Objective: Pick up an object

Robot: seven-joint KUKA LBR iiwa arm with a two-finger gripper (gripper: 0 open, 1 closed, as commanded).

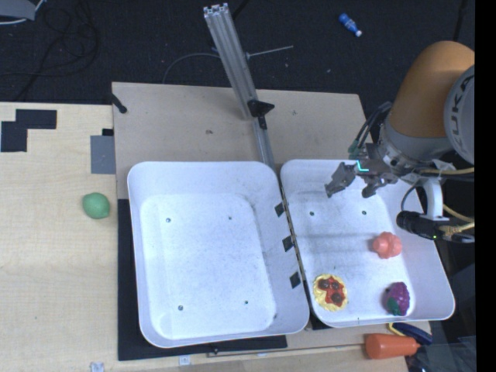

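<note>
The right bin [341, 231] holds three small objects: a pink lump [386, 245] near its right wall, a yellow disc with a red centre [331, 292] at the front, and a purple grape-like cluster [397, 297] in the front right corner. My gripper [353, 186] hangs over the bin's back part, up and to the left of the pink lump. Its two dark fingers are spread apart with nothing between them.
The left bin [203, 254] sits beside the right one. A green ball [97, 205] lies on the wooden bench at far left. An orange carrot-shaped toy [390, 346] lies outside the right bin's front edge. A metal rail [236, 60] slants across the back.
</note>
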